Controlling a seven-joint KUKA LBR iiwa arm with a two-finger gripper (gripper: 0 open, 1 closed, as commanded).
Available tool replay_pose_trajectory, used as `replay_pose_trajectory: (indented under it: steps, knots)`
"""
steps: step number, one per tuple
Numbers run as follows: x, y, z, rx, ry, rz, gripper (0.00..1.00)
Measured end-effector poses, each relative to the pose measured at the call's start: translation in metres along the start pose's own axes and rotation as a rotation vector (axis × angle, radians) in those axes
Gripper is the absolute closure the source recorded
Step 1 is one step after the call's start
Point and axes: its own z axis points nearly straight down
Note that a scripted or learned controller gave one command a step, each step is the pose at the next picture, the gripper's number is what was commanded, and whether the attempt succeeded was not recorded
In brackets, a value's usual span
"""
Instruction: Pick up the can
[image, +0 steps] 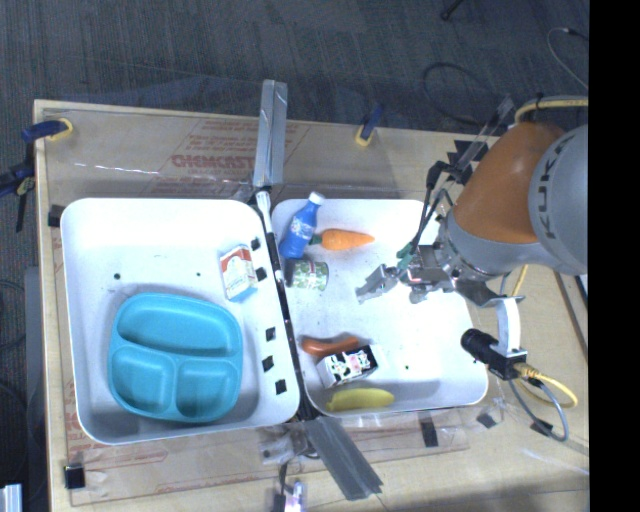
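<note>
Nearest your viewpoint, at the front wall of the right bin (455, 215): one banana (362, 398), curved, smooth yellow skin. Just behind it, touching or nearly so: one small carton (348, 365), boxy, black-and-white printed, tilted; one sausage-shaped item (328, 345), glossy red-orange.

Your target, the can (307, 274): short cylinder, green label, lying on its side near the bin's left wall, just below the blue bottle (298, 231) with white cap. Beside the bottle: one carrot (346, 239), tapered, matte orange.

Left bin (90, 225): one divided plate (178, 356), turquoise plastic, three compartments; one small red-and-white packet (236, 271).

Gripper (375, 285): grey metal, over bare bin floor right of the can, apart from it; you cannot tell how its jaws stand.
</note>
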Motion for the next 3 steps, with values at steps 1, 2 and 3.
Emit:
replay_pose_trajectory:
  steps: [1, 2, 3]
  knots:
    - [0.032, 0.042, 0.034, -0.002, -0.002, 0.040, 0.00]
    - [0.035, 0.087, 0.093, -0.033, -0.006, -0.035, 0.00]
    - [0.058, 0.116, 0.107, -0.029, -0.011, -0.099, 0.00]
